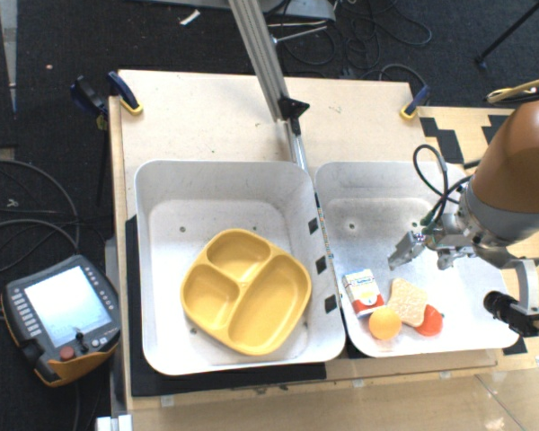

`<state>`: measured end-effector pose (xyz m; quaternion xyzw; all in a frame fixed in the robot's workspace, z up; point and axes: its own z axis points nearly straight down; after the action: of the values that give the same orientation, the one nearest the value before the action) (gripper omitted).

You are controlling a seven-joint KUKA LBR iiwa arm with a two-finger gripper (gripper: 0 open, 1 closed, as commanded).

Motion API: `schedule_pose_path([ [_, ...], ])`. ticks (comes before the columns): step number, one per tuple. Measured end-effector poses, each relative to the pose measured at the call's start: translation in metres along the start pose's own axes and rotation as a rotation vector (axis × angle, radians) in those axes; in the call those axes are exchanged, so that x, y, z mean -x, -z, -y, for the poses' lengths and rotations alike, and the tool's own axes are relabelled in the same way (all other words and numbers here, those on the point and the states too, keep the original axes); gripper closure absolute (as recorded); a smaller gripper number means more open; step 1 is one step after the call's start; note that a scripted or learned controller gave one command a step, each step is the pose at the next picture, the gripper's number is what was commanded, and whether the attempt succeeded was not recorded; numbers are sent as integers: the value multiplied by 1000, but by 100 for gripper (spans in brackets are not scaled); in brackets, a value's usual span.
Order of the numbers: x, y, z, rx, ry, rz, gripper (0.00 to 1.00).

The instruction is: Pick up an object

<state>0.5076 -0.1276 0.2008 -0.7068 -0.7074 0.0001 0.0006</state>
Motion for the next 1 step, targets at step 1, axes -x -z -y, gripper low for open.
schedule_pose_path([
  [1, 0, 0, 0, 1, 0, 0, 0],
])
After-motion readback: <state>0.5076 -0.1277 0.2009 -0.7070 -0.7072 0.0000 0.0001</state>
